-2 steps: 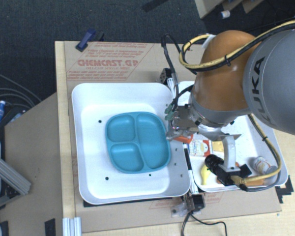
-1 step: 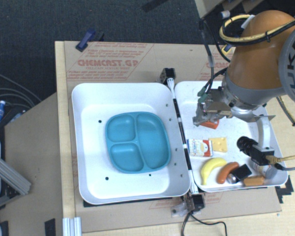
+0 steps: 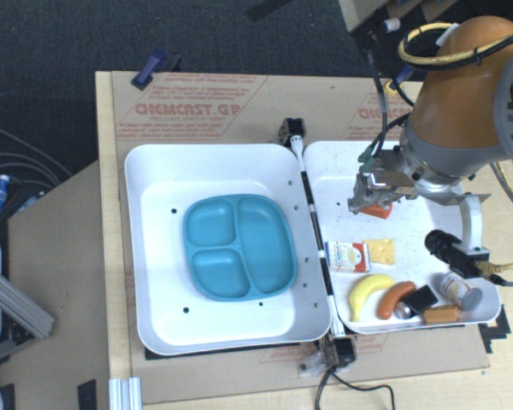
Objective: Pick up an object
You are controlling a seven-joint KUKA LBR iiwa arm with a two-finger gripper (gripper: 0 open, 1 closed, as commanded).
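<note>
From above, the tool [image 3: 374,196] hangs low in the right bin [image 3: 342,156], over a small red piece [image 3: 378,212]; whether its jaws are apart or together I cannot tell. To grip well, it should likely centre on that piece, clear of the cheese slice [image 3: 380,251] and carton [image 3: 345,256].

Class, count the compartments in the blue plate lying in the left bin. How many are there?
3. The blue plate has one compartment at its upper left, one along its right side and one at its lower left; none looks hidden.
</note>
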